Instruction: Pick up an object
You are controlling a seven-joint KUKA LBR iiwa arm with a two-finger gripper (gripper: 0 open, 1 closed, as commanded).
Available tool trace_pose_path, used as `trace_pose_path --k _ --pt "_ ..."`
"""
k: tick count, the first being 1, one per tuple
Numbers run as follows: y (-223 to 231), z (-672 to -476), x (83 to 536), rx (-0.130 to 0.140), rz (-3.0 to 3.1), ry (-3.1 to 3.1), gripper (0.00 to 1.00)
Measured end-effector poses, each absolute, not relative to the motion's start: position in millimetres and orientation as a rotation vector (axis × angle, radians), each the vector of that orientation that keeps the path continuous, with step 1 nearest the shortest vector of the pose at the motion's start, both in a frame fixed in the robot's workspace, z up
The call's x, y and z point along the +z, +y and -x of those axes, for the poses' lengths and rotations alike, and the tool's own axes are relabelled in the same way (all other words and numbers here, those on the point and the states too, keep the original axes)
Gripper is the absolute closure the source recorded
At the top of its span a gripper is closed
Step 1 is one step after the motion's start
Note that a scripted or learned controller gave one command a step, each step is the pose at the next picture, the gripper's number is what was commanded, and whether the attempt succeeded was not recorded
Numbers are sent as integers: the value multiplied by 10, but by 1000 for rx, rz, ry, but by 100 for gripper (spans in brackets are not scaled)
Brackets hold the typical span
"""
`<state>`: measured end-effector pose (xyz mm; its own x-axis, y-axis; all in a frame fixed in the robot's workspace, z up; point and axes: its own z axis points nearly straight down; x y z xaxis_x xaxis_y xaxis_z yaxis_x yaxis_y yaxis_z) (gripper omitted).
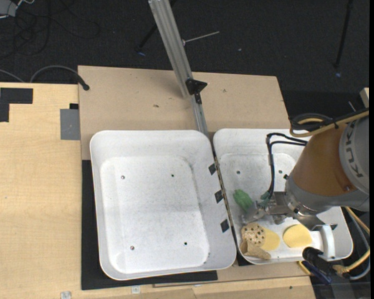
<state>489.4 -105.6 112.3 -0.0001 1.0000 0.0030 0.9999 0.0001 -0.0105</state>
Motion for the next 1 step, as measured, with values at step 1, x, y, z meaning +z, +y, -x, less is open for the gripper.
trace_pose_path --k 1 --pt "-1083 -4906 1257 4 2227 -2209 100"
